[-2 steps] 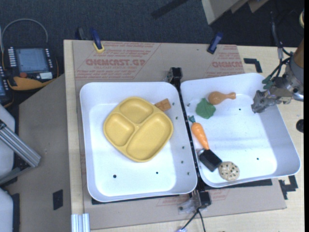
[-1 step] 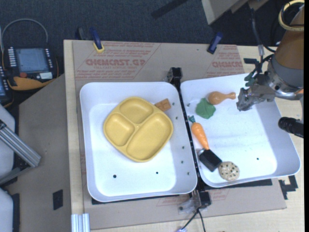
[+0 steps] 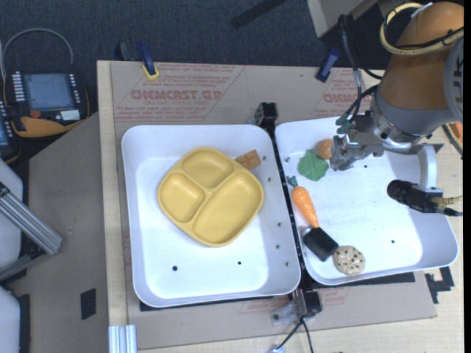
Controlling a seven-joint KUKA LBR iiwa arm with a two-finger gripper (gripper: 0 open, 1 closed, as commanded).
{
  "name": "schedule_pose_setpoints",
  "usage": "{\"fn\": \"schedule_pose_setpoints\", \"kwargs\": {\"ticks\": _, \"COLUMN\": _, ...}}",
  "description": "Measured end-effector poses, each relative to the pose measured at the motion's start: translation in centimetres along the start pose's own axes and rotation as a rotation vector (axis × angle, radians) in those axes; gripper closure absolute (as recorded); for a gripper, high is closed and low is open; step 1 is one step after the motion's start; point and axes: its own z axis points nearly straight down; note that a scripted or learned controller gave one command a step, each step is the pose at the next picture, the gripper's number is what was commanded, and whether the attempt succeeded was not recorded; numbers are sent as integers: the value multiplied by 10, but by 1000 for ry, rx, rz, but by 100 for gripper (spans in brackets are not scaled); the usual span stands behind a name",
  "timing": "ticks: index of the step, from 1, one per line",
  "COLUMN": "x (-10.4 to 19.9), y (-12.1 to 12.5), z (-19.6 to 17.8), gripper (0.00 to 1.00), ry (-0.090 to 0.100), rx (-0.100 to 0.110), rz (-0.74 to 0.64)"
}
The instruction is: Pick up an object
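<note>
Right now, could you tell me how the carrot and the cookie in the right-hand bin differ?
The carrot is orange and long, tapering to a point; the cookie is tan, round and speckled. The carrot lies by the bin's left wall, midway along; the cookie sits near the front edge. Both lie in the right bin, each next to the black block.
</note>
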Motion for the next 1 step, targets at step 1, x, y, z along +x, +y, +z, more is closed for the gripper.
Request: {"fn": "schedule_pose_setpoints", "kwargs": {"ticks": 1, "x": 51, "y": -7, "z": 15, "gripper": 100, "ry": 1, "rx": 1, "rz": 0}}
